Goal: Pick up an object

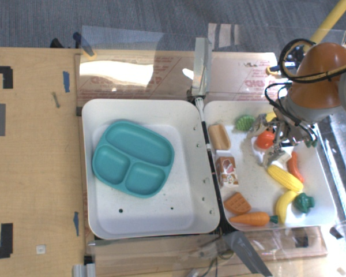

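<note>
gripper [275, 145] over the round red tomato [266, 139]; whether it grips it is unclear.

Robot lab — bench-mounted arm [314, 77], bins [98, 212]

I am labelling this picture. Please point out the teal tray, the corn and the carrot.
teal tray [132, 157], camera view, central ridge between compartments.
corn [285, 177], camera view, middle of cob.
carrot [249, 218], camera view, middle of orange body.

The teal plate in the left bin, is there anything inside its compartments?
Nothing visible: all three compartments of the teal plate show bare teal surface. It lies flat in the left bin, so whatever might be beneath it is covered by the plate itself.
</note>
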